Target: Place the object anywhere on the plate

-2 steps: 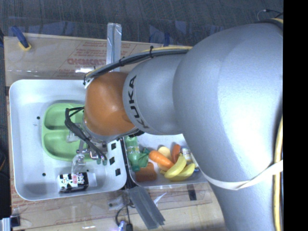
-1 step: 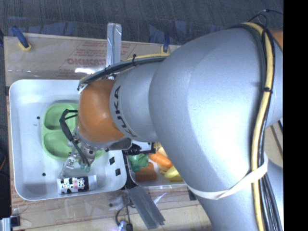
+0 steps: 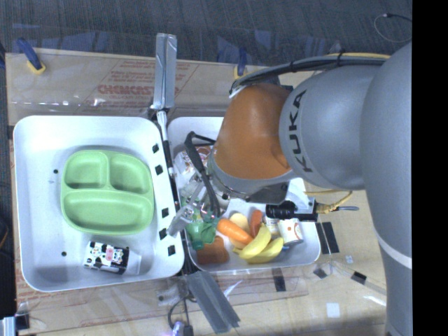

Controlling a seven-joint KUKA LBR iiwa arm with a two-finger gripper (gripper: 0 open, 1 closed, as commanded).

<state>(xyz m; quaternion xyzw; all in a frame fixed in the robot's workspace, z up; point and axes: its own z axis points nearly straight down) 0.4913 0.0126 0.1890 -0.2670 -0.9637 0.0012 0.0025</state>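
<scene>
Hovering end effector (image 3: 190, 215) above glossy fruit; smooth three-compartment green plate (image 3: 108, 191).

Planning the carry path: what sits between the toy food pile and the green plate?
In the camera view, the two bins' adjoining walls separate the toy food from the green plate.

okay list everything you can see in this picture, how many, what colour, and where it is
bins: two, white, side by side on the bench
plate: one, green, three compartments, in the left bin
box: one, black and white, left bin, near the front, below the plate
banana: one, yellow, right bin, front
carrot: one, orange, right bin, left of the banana
green item: one, right bin, front left corner, too cluttered to identify
can: one, white and red, right bin, right of the banana
arm: one, grey with an orange band, over the right bin
hand: one, metal, low in the right bin by the divider
</scene>
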